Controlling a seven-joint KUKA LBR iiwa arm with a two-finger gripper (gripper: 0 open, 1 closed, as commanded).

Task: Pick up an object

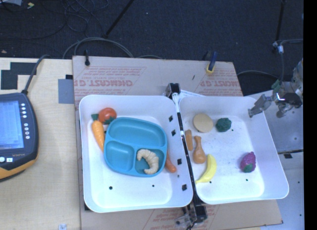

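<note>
Toy food is lying in two white bins. Over in the right bin (pixel 277 174) a banana (pixel 208 169), a purple grape bunch (pixel 247 161), a green lump (pixel 224 124) and a tan cookie (pixel 202 122) are sitting apart. The gripper (pixel 270 103) is hanging above that bin's far right corner, holding nothing.

two white bins (pixel 94 174) hold toy food; gripper (pixel 270 103) hangs at right.
</note>
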